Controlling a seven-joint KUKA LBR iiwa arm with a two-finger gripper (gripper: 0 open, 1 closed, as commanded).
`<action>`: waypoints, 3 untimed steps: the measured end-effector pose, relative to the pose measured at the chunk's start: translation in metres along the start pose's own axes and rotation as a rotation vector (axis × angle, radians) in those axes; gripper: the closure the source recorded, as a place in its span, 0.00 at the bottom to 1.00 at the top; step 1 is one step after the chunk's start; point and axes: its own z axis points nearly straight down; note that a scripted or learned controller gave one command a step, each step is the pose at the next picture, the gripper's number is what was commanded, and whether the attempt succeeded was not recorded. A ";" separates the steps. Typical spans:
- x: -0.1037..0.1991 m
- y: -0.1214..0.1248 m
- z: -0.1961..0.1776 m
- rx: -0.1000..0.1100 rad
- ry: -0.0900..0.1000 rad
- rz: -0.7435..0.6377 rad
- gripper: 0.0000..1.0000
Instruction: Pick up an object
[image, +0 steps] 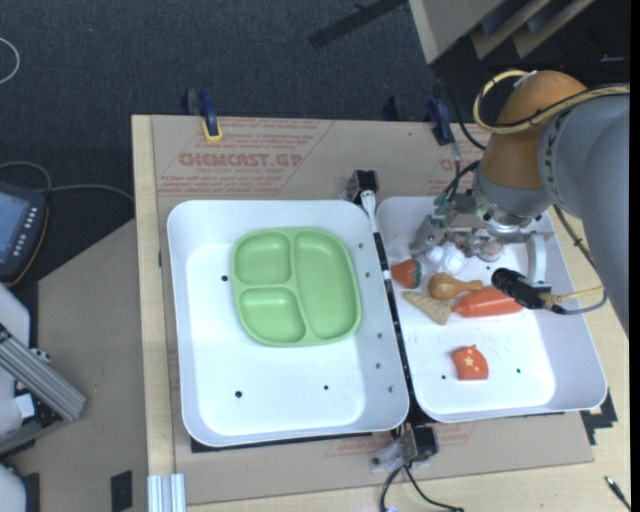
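Red toy chunk (470, 362) nearest, loose in right bin (560, 385). Beyond: orange carrot (488, 305), tan drumstick (452, 288), white piece (445, 258) clustered. Gripper (462, 232) low over cluster; jaws' state: cannot tell. Nothing visibly lifted; pick judged pending. Green divided plate (297, 285) in left bin (200, 330).

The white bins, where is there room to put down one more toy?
Left bin: bare floor in front of and left of the green tray. Right bin: bare near corners around the red piece. Crowded: its far end, food toys under the gripper.
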 end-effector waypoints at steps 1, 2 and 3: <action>0.001 0.000 0.016 -0.001 -0.001 0.000 0.00; 0.001 0.001 0.003 -0.006 -0.001 0.001 1.00; -0.004 0.007 -0.059 -0.011 -0.003 0.001 1.00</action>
